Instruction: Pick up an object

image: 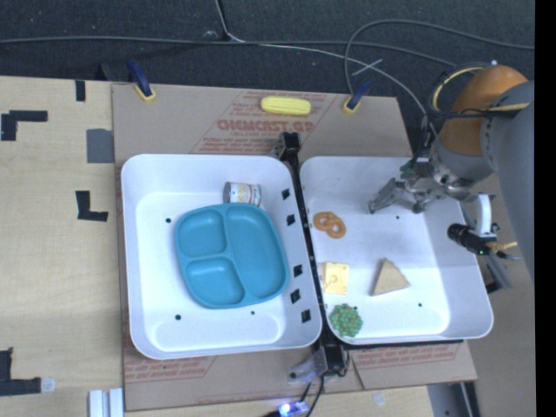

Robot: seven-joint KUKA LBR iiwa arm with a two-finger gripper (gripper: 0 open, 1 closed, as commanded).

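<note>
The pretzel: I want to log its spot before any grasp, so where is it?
In the camera view, the pretzel lies in the right bin, near its left wall, above the yellow cheese square and left of the gripper.

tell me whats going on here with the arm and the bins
A grey robot arm reaches in from the right, its gripper open over the upper part of the right bin, holding nothing. Below it lie a pretzel, a yellow cheese block, a tan wedge and broccoli. The left bin holds a blue tray and a small can.
</note>
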